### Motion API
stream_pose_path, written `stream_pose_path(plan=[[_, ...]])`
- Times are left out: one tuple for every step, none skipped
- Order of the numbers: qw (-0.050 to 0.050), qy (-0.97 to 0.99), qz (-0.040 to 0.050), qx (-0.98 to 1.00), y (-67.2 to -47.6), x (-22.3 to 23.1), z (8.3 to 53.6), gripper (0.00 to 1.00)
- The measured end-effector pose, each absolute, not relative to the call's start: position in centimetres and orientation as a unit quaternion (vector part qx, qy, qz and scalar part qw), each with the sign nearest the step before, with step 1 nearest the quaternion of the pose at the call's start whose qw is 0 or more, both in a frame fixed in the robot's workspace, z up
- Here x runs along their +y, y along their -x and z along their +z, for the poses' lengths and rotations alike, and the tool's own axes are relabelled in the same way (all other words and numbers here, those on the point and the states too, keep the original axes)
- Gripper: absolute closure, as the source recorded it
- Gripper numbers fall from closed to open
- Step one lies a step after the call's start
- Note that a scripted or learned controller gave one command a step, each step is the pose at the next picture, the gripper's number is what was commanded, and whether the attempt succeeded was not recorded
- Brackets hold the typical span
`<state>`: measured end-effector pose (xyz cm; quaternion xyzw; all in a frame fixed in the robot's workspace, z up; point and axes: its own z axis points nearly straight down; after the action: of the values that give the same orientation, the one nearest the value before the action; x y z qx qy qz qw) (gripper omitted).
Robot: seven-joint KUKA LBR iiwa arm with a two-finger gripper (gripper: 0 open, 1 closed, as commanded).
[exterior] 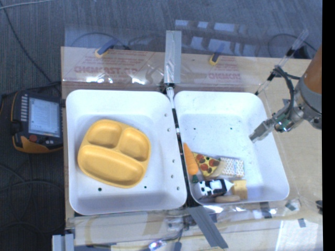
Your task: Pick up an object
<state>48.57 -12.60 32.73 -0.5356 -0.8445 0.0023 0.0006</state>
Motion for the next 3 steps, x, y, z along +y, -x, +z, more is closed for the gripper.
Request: stream_pose_path(plan=[[-0.001, 0.323, 0.0009, -0.946, -48.7, -11.1, 42.0, 1.00], [0.001, 0.214, 0.0010, -0.977, -48.6, -18.9, 40.4, 1.00], [-0.001, -0.038, 0.0003, -0.999, -48.6, -22.5, 40.8, 1.00]])
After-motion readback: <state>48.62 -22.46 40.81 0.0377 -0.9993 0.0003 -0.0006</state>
